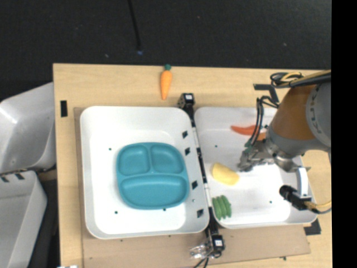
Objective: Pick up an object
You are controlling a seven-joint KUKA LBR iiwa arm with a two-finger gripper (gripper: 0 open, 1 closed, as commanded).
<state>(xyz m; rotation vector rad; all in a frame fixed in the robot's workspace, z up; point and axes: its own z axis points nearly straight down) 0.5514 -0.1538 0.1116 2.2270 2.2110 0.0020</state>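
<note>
In the right bin [251, 214] lie a yellow lemon-like piece [225, 174], a green ridged vegetable [221, 206] near the front left corner, and a red-orange chili [245, 130] toward the back. My gripper [246, 163] reaches down into this bin just right of the yellow piece, nearly touching it. The grey wrist with its orange band [293, 121] covers the bin's right part.
The left bin [95, 149] holds a blue divided plate [152, 175]. An orange toy carrot [165, 82] lies on the bench behind the bins. Black clips run along the divider [195, 161] between the bins. Cables hang by the arm at the right.
</note>
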